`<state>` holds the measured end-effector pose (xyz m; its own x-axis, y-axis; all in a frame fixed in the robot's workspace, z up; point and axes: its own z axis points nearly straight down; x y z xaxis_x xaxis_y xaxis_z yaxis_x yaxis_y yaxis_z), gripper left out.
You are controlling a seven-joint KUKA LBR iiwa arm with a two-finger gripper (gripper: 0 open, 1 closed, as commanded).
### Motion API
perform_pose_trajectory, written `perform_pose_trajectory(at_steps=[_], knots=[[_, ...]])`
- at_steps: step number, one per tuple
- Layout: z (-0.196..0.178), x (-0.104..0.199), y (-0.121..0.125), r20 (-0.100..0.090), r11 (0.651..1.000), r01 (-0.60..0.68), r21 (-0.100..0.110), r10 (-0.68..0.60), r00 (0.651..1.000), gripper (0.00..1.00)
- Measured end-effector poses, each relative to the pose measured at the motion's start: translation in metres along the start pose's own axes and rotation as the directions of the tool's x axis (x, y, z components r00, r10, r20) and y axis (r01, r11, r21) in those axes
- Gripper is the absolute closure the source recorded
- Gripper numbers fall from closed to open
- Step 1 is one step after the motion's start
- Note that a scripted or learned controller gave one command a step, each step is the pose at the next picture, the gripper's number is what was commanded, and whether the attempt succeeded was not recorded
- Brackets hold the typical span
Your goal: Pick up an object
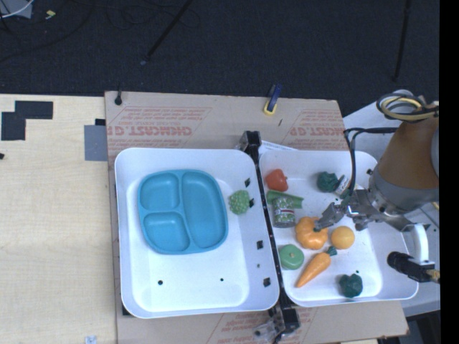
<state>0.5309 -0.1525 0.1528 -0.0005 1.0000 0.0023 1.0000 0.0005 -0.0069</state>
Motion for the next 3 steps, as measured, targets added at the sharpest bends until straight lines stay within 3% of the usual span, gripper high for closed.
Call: perform_pose_trajectory(at_steps=[1,2,3], knots=[[0.046,0.011,0.006,-0.005,1.000,-0.001,-0.005,0.001,1.000,0.00],[0.053,0.012,0.013,-0.009,1.000,-0.004,-0.017,0.003,1.000,0.00],[0.038,0.014,0.018,-0.008,0.999,-0.003,-0.033,0.003,1.000,1.00]])
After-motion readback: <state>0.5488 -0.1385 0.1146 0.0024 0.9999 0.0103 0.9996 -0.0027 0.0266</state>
